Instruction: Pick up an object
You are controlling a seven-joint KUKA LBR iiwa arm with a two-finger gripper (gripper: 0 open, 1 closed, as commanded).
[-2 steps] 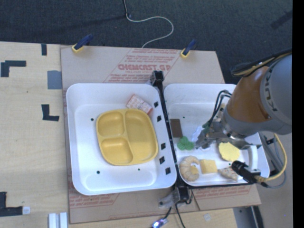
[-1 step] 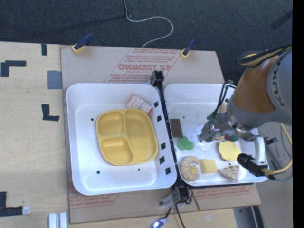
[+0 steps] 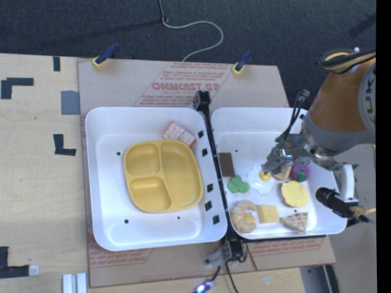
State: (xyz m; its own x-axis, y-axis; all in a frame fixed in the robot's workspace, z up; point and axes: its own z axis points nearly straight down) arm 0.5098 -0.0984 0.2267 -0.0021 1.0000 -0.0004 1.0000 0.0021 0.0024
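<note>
My gripper (image 3: 273,165) hangs low in the right bin (image 3: 244,124), over a cluster of small toy foods. Just below its tips lie a small yellow piece (image 3: 265,176) and a white piece (image 3: 261,185). A purple and green item (image 3: 299,173) sits to its right, partly behind the wrist. A yellow round slice (image 3: 294,194), a cheese cube (image 3: 267,213), a bagel (image 3: 244,216), a bread wedge (image 3: 295,222), a green piece (image 3: 237,185) and a brown block (image 3: 225,163) lie around it.
The left bin (image 3: 98,163) holds a yellow divided plate (image 3: 163,176) and a pink wafer block (image 3: 178,132) behind it. A black divider (image 3: 208,157) with clips runs between the bins. The orange and grey arm (image 3: 342,112) fills the right side.
</note>
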